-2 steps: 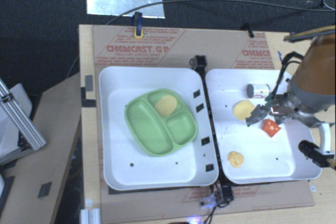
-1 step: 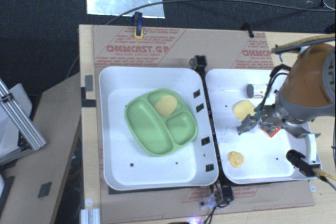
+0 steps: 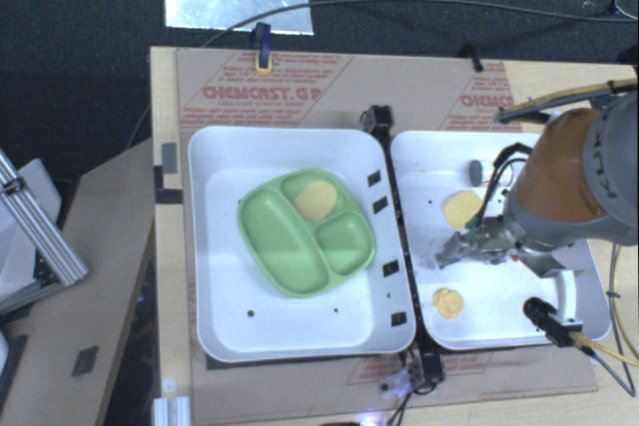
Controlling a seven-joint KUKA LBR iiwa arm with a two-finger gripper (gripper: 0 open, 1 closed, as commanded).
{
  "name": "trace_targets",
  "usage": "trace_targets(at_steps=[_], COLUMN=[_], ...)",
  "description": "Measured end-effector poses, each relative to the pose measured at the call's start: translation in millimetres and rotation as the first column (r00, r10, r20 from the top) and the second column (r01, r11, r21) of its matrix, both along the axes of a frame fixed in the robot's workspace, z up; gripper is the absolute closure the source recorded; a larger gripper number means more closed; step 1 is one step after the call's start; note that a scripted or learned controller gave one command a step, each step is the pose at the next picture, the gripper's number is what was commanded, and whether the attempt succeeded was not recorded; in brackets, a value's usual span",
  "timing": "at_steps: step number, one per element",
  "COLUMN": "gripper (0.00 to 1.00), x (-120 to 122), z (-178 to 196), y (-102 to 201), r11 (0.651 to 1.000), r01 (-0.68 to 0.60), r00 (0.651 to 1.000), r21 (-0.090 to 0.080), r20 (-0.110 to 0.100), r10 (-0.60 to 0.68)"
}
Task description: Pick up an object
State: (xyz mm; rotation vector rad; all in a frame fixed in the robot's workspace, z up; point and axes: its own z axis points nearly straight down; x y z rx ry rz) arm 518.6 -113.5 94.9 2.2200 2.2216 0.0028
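My gripper (image 3: 449, 252) hangs low over the right bin (image 3: 419, 155), near its left wall. It sits between two yellow pieces. A flat round yellow piece (image 3: 461, 208) lies just beyond it, and a small lumpy yellow piece (image 3: 448, 302) lies just in front of it. I see nothing held in the gripper. A small grey object (image 3: 475, 173) rests farther back in the same bin. In the left bin (image 3: 215, 314), a green divided plate (image 3: 290, 244) carries another yellow piece (image 3: 317, 201) in its back compartment.
The two bins meet at a black-clipped divider (image 3: 394, 234). My arm (image 3: 569, 180) covers the right part of the right bin. Cardboard (image 3: 300, 90) lies under both bins, and a grey metal frame (image 3: 40, 234) stands off the bench to the left.
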Motion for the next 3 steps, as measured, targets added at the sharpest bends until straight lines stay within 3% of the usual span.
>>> trace_targets(at_steps=[1, 3], gripper=[1.0, 1.0], x=[-0.3, 10.8], z=[9.2, 117.8], y=[-0.4, -4.7], r11=[1.0, 1.0], r01=[0.001, -0.003], r00=[1.0, 1.0], r21=[-0.001, -0.002], r20=[0.0, 0.002], r10=[-0.001, 0.003])
